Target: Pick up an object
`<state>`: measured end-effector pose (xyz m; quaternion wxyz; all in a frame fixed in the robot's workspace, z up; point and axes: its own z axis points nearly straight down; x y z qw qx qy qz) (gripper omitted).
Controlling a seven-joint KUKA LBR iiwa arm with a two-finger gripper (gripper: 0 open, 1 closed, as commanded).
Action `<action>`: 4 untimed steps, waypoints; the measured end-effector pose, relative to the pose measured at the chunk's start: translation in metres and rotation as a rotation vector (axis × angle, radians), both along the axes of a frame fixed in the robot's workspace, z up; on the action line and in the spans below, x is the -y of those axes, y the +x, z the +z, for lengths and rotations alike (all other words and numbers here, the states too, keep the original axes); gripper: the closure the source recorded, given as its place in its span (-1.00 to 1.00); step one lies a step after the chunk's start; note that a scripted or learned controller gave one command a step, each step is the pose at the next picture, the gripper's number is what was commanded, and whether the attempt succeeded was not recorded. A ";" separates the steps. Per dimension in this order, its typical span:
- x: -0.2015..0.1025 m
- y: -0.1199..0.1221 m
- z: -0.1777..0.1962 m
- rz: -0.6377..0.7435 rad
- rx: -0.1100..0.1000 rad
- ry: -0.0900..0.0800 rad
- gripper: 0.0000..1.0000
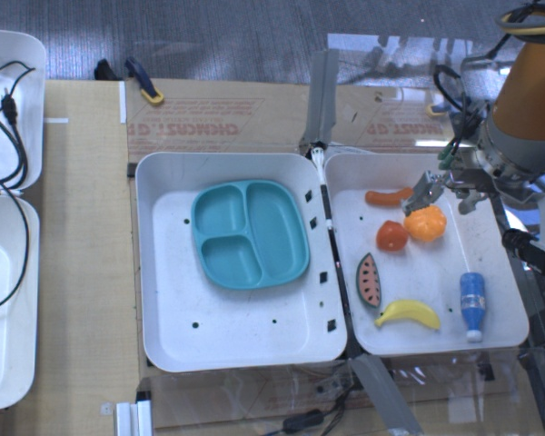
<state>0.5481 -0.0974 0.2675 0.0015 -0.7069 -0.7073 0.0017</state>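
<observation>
— Over the right bin (363,243), what do you see?

— From the overhead camera, my gripper (429,193) hangs above the far part of that bin, just over the orange fruit (426,224). I cannot tell whether my fingers are apart or together.

— And around it?

— A red tomato (391,235) touches the fruit's left side; a carrot (387,196) lies behind. Nearer the front: a watermelon slice (369,280), a banana (409,313), a blue bottle (472,305).

— The left bin (163,243)?

— It holds a teal divided plate (251,233) — nothing else I can name.
</observation>
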 end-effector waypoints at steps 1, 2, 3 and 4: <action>0.060 0.030 -0.160 -0.002 0.005 -0.001 -1.00; 0.066 0.092 -0.176 0.001 0.004 -0.001 -1.00; 0.067 0.093 -0.167 0.000 0.005 -0.001 1.00; 0.007 0.098 -0.063 0.002 0.005 -0.001 1.00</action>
